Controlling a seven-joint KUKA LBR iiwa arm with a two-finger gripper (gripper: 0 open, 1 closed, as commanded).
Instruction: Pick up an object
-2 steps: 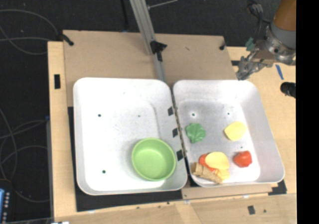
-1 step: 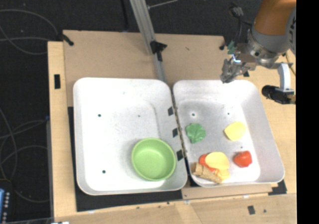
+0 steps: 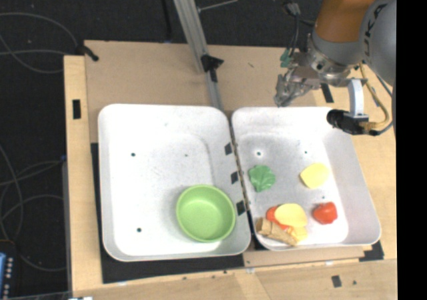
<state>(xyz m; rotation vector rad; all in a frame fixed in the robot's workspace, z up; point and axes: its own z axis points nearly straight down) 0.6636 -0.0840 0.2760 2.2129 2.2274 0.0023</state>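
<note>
Up near the far rim of the right bin [image 3: 347, 159], the tool [image 3: 285, 97] hangs with nothing visible in it; how wide it stands I cannot tell. Inside that bin lie a green piece [image 3: 261, 177], a yellow piece [image 3: 314, 175], a red piece [image 3: 325, 213] and a yellow-and-tan cluster [image 3: 285, 222]. A green bowl [image 3: 205, 213] sits in the left bin [image 3: 153, 145].

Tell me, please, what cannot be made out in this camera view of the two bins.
- Gripper: too small and dark against the bench to read.
- Arm: cut off by the top edge.
- Red piece: partly covered by the yellow piece; its kind is unclear.
- Tan item by the right bin's near rim: too small to identify.
</note>
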